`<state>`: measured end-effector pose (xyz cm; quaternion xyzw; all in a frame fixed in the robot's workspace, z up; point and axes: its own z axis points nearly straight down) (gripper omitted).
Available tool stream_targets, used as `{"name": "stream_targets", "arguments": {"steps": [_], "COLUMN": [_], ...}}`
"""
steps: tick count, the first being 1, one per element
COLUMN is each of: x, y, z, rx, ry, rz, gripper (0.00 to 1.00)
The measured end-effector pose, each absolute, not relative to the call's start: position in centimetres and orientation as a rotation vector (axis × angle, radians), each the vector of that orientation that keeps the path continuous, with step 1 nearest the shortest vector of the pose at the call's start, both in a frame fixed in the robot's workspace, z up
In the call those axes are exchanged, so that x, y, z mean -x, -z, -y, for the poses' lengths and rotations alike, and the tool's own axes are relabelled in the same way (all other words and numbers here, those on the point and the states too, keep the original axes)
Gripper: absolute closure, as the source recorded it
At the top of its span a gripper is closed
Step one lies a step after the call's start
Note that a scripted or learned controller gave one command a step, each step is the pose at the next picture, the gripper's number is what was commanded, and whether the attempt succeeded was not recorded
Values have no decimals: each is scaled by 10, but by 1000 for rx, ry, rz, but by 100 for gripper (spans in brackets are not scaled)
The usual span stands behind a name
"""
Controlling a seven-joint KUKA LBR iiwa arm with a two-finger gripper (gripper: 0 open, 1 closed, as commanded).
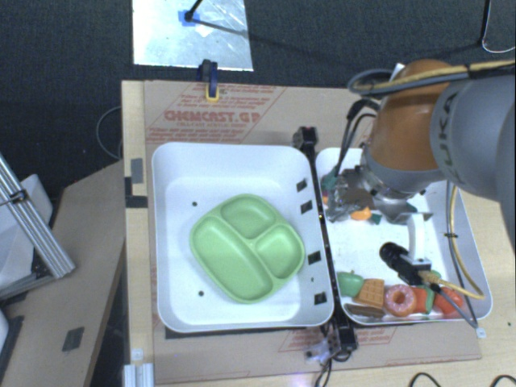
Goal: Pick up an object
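Reaching into right shallow white bin (463, 248); tool (348, 204) low near its 10 o'clock corner, beside small orange toy piece (363, 214). Finger spacing: cannot tell. Judged step: approach. Next: centre over piece, descend, close. Pink ringed toy doughnut (399, 298) at 6 o'clock.

A dark grey carpeted floor (64, 47) is surrounding the work area. A shiny metal sheet (192, 21) is lying on it at the top, reflecting light. The tabletop (234, 107) is showing a cardboard covering with red lettering. A blue-and-yellow clamp (210, 80) is gripping its far edge. An aluminium frame rail (32, 224) is standing at the left.
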<state>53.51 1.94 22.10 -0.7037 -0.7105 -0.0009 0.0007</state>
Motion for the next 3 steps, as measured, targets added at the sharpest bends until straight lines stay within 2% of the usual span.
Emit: {"name": "stream_targets", "arguments": {"steps": [2, 3], "x": [-543, -542], "y": [-216, -235], "z": [-96, -91], "rx": [2213, 2216], "ry": [3, 4], "rz": [2230, 2228], "gripper": [100, 100]}}
